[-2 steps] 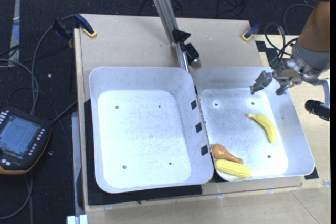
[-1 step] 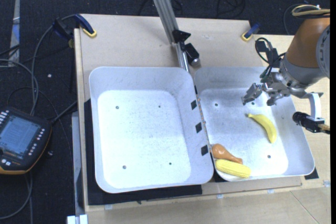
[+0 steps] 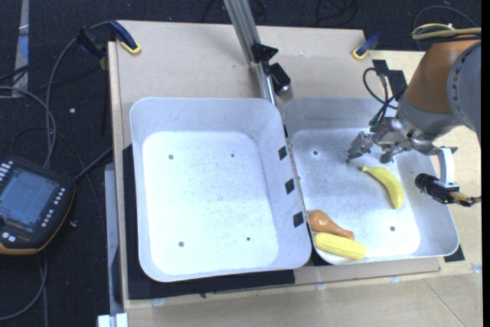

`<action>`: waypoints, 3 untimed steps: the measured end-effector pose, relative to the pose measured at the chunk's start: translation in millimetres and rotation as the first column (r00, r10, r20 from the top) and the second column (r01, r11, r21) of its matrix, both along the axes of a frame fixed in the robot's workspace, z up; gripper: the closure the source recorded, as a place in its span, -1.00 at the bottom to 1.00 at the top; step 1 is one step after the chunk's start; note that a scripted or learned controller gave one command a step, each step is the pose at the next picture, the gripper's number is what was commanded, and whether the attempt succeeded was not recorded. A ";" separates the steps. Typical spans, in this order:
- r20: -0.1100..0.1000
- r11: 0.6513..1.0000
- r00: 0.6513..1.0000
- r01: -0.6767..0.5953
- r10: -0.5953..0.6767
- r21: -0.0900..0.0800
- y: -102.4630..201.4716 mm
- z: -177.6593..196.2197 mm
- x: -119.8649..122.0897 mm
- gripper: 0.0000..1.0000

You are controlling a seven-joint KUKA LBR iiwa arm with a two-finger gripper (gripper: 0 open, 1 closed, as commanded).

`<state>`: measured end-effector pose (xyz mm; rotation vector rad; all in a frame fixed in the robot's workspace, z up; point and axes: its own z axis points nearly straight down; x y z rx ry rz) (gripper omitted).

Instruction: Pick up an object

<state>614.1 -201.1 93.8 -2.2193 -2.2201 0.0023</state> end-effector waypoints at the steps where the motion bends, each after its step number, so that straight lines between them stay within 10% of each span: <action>1: 0.004 1.000 1.000 0.000 0.000 -0.001 -0.4 12.1 1.1 1.00; 3: 0.007 1.000 1.000 0.000 0.000 -0.002 -7.2 121.1 -11.5 1.00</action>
